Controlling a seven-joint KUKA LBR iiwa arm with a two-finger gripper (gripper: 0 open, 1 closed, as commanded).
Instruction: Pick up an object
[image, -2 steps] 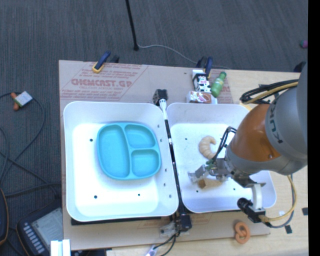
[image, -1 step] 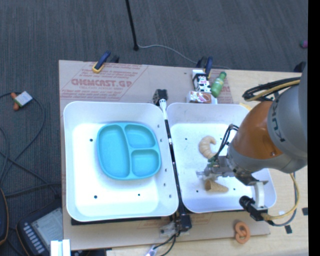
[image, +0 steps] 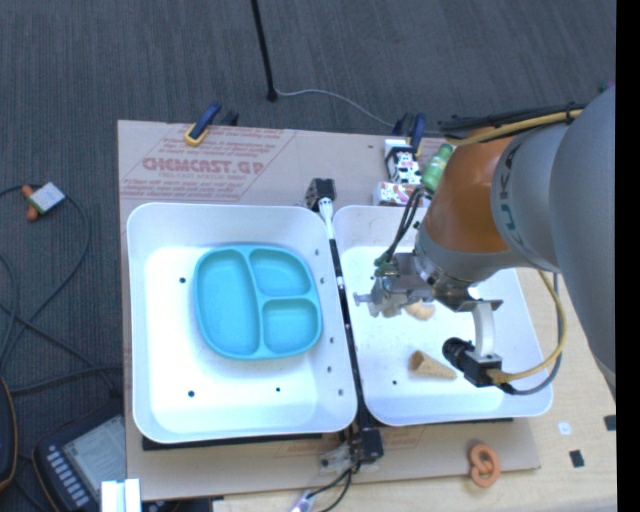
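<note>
Near bench edge: small orange ring-shaped pretzel-like piece (image: 484, 463) on cardboard, outside both bins.

Right shallow white plastic bin (image: 375, 395): tan wedge-shaped object, matte, cone-like (image: 432, 366), lies free on floor. Second pale tan rounded lump (image: 423, 310) just beside metal two-finger gripper (image: 392, 297). Gripper state: cannot tell, wrist hides it.

Risk: lump small, rounded, likely to slip or get nudged aside; wedge taper offers poor purchase.

Left bin: smooth light-blue three-compartment plastic tray (image: 258, 301).

Far: cardboard sheet, red print (image: 205, 165).
</note>
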